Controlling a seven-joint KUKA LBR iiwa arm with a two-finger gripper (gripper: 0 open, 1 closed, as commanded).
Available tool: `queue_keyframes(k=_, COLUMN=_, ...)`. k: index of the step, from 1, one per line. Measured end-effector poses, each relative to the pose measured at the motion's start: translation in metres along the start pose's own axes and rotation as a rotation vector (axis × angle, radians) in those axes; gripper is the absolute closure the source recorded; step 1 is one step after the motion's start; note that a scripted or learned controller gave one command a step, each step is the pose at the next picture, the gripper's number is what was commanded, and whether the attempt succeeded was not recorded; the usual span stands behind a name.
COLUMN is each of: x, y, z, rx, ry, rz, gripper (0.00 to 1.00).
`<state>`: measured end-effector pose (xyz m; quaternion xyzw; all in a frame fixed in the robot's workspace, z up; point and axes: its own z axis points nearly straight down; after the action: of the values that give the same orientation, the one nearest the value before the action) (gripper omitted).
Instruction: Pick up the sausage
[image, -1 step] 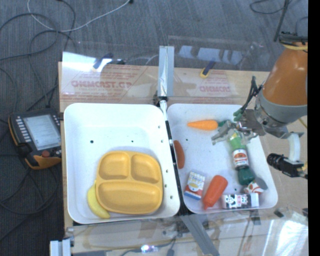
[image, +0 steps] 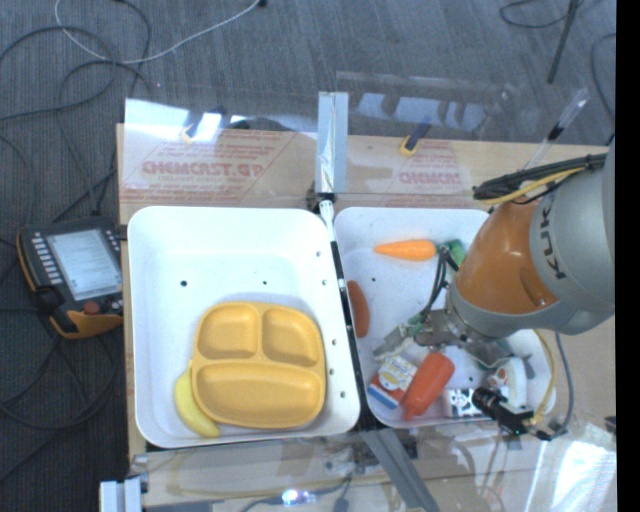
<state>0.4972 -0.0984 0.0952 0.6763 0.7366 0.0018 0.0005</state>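
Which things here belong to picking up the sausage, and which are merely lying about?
Belongs to the job:
sausage, against the right bin's left wall
hand, beneath the arm

Lying about:
carrot
red-orange piece
small carton
yellow tray
banana

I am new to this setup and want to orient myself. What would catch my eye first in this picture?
The big grey arm with its orange band reaches in from the right, over the right white bin. In the left white bin lies a yellow plastic tray with three compartments, a yellow banana at its lower left edge. The brown-red sausage lies by the right bin's left wall, an orange carrot farther back.
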Motion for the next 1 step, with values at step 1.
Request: queue_keyframes(k=1, x=-0.0181, y=-0.0086, z=0.004, rx=-0.014, ry=-0.003, rz=-0.101, gripper=0.0)
